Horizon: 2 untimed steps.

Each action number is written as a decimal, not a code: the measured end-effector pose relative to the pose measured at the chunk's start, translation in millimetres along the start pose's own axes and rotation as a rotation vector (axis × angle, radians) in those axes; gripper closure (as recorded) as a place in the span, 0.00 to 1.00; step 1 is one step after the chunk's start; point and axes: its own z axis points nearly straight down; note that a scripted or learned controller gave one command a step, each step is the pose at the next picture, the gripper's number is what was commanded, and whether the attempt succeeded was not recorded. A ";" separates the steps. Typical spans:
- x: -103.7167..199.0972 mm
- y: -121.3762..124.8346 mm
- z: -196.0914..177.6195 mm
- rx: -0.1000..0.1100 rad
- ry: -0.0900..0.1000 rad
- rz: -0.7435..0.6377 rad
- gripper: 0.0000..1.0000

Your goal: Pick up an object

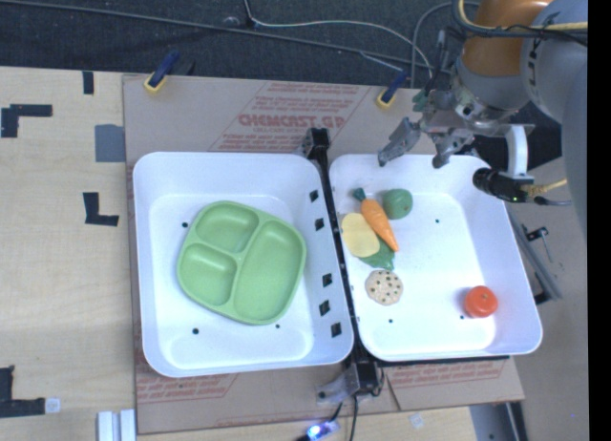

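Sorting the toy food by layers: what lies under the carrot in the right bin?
The carrot lies across a yellow piece and a dark green piece. How much of the green piece it covers cannot be seen.

Right bin (506, 267) contents: orange carrot (379, 222) lying diagonally, overlapping a pale yellow slice (359, 236) and a green leafy piece (384, 256); round green item (398, 203) just above; speckled cookie (384, 287) below; orange-red tomato (480, 302) well apart, lower right.

Arm (535, 19) cut off by top and right edges. Green leafy thing (384, 256) mostly hidden under the carrot (379, 222) and yellow slice (360, 236) (type unclear). Cookie (384, 287) below them: markings too small to read.
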 end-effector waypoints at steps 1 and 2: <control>0.2 2.3 -8.3 -0.013 -0.001 -0.003 0.00; -7.9 -0.3 51.6 -0.009 -0.002 -0.002 0.00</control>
